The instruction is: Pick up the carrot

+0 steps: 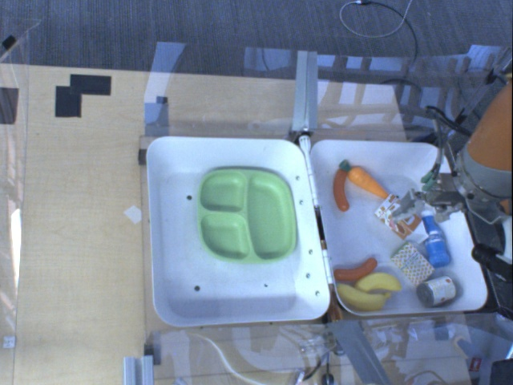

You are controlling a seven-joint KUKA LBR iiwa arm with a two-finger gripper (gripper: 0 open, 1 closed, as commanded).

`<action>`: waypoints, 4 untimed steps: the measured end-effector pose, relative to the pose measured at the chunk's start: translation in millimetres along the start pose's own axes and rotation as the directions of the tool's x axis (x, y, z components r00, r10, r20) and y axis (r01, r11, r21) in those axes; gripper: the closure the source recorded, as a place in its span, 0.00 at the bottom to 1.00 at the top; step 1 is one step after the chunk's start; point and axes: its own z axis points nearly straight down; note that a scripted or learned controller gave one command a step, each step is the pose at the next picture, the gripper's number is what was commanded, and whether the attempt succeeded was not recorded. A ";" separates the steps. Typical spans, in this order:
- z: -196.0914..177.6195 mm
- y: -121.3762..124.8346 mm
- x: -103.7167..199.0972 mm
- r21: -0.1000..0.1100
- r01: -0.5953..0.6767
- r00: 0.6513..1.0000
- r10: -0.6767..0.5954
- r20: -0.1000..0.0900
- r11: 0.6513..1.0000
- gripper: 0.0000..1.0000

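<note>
The carrot (366, 181), orange with a green top, lies tilted in the upper left of the right bin (377, 152). Its green end touches the top of a red sausage (341, 192). My gripper (422, 199) hangs over the right side of that bin, a short way to the right of and below the carrot's tip, above a small printed packet (392, 214). Nothing of the carrot is under the gripper.
A blue bottle (436, 245), a checkered pouch (411, 263) and a tin can (437, 291) crowd the bin's lower right. A banana (369, 293) and a second red sausage (355, 272) lie at its front. The left bin (172, 295) holds a green divided plate (245, 215).
</note>
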 end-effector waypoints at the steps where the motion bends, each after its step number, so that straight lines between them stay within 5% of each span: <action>1: 82.5 54.1 0.1 -0.001 0.354 0.935 -0.354 0.001 0.935 0.00; 2: 110.5 127.3 23.8 -0.004 0.605 0.796 -0.605 0.005 0.796 0.00; 3: 100.6 129.1 25.9 -0.008 0.606 0.796 -0.606 0.004 0.795 1.00; 4: 13.6 88.2 73.9 -0.004 0.625 0.781 -0.625 0.004 0.781 1.00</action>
